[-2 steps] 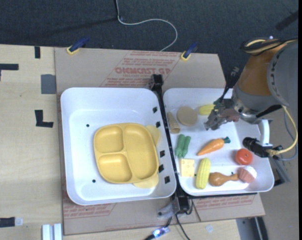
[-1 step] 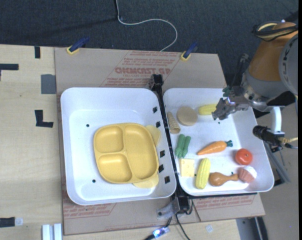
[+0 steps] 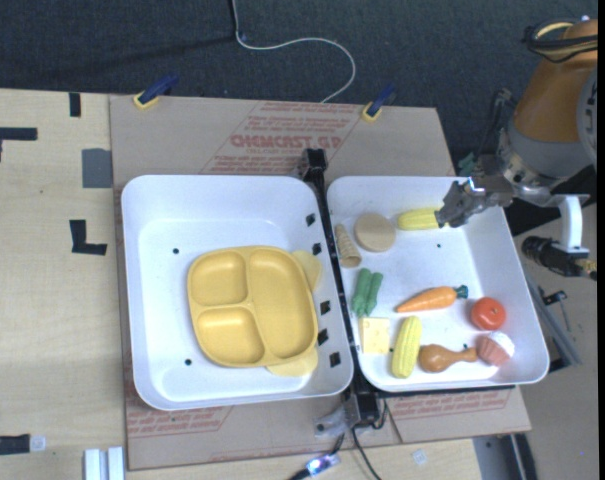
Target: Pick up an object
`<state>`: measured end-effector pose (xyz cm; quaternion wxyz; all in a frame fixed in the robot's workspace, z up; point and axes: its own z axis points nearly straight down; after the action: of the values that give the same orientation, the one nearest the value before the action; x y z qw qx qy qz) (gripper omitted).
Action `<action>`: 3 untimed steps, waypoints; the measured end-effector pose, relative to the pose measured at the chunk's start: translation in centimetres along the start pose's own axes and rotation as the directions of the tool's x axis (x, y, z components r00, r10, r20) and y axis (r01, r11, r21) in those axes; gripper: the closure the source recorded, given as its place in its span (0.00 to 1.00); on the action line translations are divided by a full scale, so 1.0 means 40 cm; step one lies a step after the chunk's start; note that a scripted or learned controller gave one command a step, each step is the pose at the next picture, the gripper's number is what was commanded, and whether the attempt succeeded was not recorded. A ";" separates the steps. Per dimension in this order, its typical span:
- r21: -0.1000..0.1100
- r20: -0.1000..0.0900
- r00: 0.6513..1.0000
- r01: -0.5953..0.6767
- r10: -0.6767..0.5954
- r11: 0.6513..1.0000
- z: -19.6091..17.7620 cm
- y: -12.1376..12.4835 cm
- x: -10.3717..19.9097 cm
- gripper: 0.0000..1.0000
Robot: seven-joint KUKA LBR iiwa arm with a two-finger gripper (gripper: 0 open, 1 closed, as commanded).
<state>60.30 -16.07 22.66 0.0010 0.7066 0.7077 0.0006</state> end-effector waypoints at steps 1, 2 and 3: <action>0.006 -0.002 1.000 0.002 -0.002 1.000 0.018 -0.079 0.115 1.00; 0.007 -0.002 1.000 0.002 -0.002 1.000 0.027 -0.137 0.213 1.00; 0.007 -0.002 1.000 0.003 -0.003 1.000 0.038 -0.190 0.319 1.00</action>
<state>52.67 -3.33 21.12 -0.0021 0.7056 0.7086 -0.0013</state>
